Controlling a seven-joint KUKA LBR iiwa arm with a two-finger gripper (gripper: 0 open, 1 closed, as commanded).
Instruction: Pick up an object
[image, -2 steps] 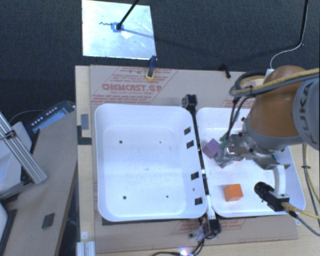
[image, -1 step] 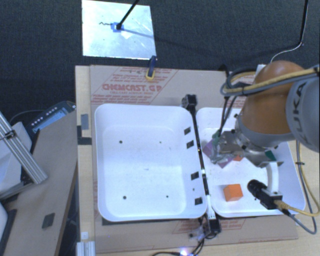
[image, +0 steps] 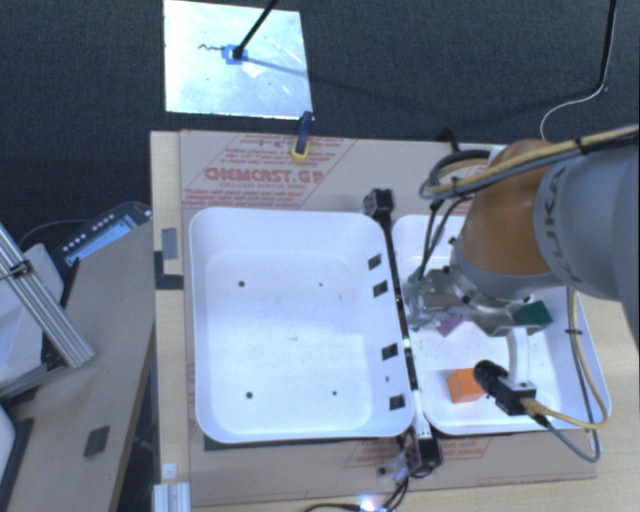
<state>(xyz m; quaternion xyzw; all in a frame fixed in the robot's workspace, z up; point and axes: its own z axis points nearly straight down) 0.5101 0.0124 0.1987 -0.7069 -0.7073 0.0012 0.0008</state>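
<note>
My gripper (image: 437, 312) is down inside the right bin (image: 585, 375), close to the wall it shares with the left bin (image: 290, 330). My own wrist and the orange band above it cover most of what lies below, so I cannot tell how the gripper is set, nor whether anything sits in it.

The clearest thing to take is the orange block (image: 462, 385). It lies on the bin floor below my gripper and a little to its right, near the front wall, apart from everything else. A green thing (image: 537, 314) peeks out to the right of my gripper, half under my arm, and something small and purplish (image: 450, 324) shows just beside the gripper tip; both are too hidden to name.

I judge the task not yet done, since nothing shows as lifted. To do this step well I should pick one target and centre on it before closing. The orange block is the safer choice: it has flat sides and open floor around it. I should keep off the shared wall, where a finger could catch on the rim, come straight down, close squarely across two flat sides, then lift slowly so a poor hold shows early. The black fitting (image: 503, 387) just right of the block is part of my rig and must stay clear of it.
</note>
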